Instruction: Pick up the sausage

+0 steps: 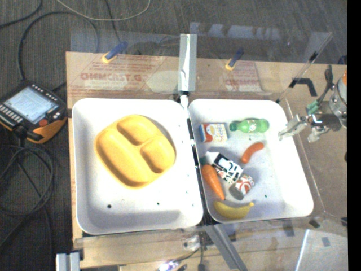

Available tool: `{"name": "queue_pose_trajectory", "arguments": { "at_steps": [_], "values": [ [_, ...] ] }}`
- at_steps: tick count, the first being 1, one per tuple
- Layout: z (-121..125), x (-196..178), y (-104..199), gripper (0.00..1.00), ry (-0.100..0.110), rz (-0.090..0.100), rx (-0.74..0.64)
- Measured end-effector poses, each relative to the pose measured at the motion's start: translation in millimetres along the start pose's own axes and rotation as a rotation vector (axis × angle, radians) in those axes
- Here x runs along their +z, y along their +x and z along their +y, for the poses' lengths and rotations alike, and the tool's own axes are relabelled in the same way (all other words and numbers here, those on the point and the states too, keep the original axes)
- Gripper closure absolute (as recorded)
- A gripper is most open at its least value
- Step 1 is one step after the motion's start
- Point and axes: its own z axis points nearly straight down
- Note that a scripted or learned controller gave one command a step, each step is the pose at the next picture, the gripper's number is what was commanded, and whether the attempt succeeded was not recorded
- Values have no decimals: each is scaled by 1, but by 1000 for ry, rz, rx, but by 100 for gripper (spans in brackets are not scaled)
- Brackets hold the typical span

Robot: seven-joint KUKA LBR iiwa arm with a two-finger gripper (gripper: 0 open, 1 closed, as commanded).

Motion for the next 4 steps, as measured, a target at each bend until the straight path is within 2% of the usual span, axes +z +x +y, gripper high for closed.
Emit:
{"name": "queue_pose_trajectory", "arguments": {
  "at_steps": [1, 2, 3, 4],
  "values": [
    [-51, 124, 13, 0, 2, 0, 359],
    [-47, 185, 27, 0, -13, 0, 625],
    [-11, 116, 48, 0, 1, -4, 970],
    [-51, 101, 67, 0, 3, -3, 1289]
  ]
}}
